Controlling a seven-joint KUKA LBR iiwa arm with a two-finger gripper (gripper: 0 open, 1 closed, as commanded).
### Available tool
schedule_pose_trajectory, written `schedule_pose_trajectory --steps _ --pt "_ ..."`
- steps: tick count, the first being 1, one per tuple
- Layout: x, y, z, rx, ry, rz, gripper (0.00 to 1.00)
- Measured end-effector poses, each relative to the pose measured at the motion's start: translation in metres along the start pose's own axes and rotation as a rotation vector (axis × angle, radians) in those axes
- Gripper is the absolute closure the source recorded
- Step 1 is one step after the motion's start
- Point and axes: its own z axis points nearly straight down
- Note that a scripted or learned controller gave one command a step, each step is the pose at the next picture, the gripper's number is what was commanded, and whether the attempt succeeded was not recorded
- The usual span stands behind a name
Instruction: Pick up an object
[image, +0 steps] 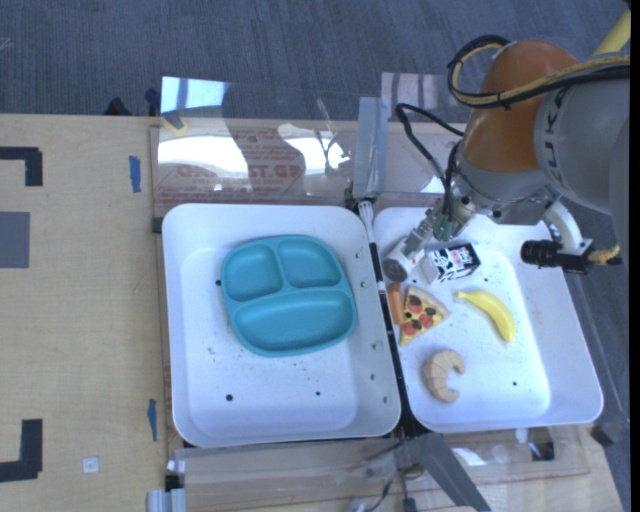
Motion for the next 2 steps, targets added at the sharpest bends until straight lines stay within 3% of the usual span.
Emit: schedule_pose_trajectory --steps 1,2 --pt "0.041 -0.04 -0.022 0.006 0.006 -0.344 1.0" --pt "0.083 -0.033 -0.025 0.002 0.007 -0.907 1.0"
